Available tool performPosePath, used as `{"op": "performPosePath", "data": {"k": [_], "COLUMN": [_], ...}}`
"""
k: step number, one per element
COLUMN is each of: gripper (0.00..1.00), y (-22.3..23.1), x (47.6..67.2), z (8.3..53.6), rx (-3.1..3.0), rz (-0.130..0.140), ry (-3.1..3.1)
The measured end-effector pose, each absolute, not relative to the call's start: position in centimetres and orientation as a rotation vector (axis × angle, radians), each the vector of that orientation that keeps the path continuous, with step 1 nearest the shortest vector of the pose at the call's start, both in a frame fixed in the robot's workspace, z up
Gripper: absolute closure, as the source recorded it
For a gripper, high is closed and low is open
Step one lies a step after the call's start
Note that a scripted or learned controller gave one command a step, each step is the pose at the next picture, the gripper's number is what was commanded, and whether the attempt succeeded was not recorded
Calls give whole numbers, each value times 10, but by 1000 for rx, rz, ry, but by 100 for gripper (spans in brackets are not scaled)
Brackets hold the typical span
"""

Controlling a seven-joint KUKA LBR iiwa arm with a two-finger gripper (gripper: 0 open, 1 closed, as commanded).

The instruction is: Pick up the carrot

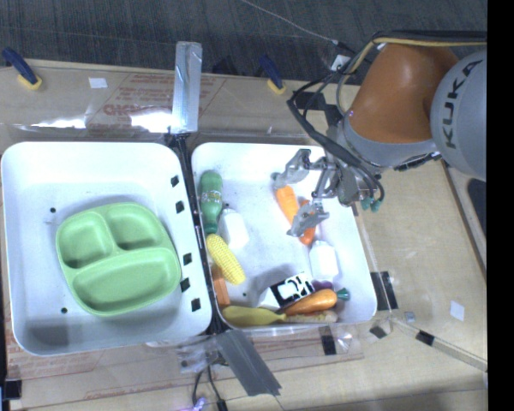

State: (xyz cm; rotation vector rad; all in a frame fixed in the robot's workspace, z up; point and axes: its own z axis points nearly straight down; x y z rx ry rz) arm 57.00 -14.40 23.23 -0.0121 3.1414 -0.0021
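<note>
Orange and tapered, the carrot (pixel 288 203) lies in the right bin (pixel 265 157), toward its 1 o'clock part, between the spread fingers of the gripper (pixel 295 199). One finger (pixel 288 173) stands at the carrot's 12 o'clock end and the other at its 5 o'clock side. At 9 o'clock, the green plate (pixel 117 258) rests in the left bin (pixel 21 169).

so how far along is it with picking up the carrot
Done: the arm has reached into the right bin and the gripper sits at the carrot. In hand: it seems to be closing in on the carrot, which lies on the bin floor beside the fingers; a firm grasp isn't visible. Left: gripping it and lifting it clear.
</note>
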Motion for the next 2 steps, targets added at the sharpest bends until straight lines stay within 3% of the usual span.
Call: {"op": "performPosePath", "data": {"k": [1, 2], "gripper": [0, 100], "y": [-189, -187], "x": [631, 639], "z": [98, 120], "rx": [-55, -69], "rz": [7, -2], "ry": [3157, 3135]}}
